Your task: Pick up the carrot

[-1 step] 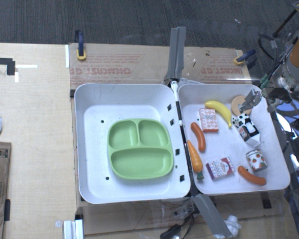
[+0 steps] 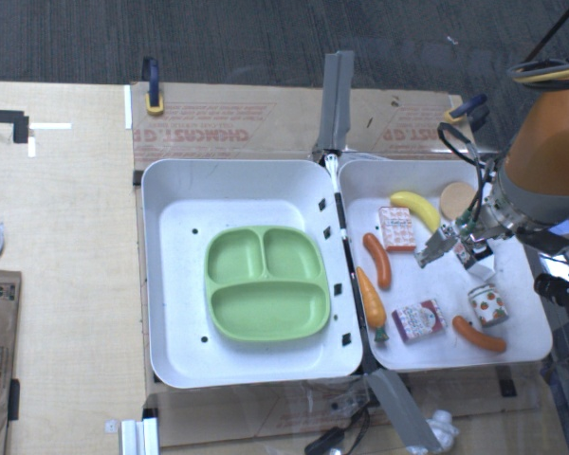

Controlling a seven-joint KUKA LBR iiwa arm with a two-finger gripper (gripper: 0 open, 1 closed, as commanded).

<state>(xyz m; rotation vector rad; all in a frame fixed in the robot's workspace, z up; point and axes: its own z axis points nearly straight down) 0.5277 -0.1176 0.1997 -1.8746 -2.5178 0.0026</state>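
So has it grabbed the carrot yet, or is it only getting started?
Not yet. The orange carrot with a green tip lies untouched along the left wall of the right white bin, so nothing looks done. In hand: the gripper hangs over the bin's middle, up and right of the carrot, with nothing visible between its fingers. Left: reaching the carrot, gripping and lifting it.
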